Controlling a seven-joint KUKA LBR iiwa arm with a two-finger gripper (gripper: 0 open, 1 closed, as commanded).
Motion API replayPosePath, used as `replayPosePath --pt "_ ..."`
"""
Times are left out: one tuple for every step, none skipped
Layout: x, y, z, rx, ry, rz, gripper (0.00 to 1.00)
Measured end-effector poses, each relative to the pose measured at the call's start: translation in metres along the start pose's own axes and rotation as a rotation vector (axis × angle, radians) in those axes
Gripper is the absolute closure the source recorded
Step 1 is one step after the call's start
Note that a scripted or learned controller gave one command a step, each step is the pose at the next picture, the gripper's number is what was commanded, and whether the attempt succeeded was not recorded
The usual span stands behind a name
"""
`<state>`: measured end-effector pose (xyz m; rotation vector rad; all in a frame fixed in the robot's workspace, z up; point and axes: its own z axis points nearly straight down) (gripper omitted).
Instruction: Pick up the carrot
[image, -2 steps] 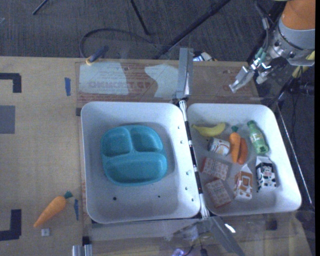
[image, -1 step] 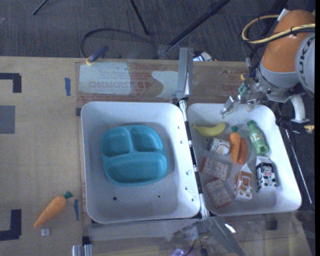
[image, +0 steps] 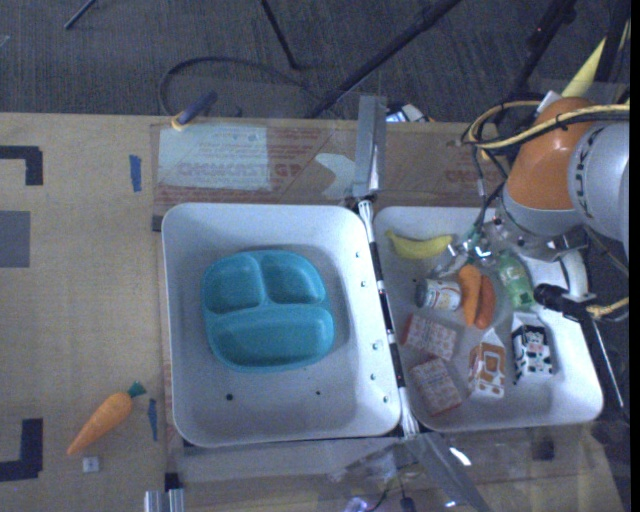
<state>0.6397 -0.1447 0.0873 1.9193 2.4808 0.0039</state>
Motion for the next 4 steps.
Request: replayPosePath --pt "0.026 0.0 -0.028 0.003 0.002 0.035 0.0" --pt "0.017 -0.038 0.001 0.002 0.002 0.034 0.0" --pt "0.015 -0.037 -0.011 -0.004 -0.001 0.038 1.0" --pt "0.105 -0.042 -0.126 0.004 0.002 0.165 1.0"
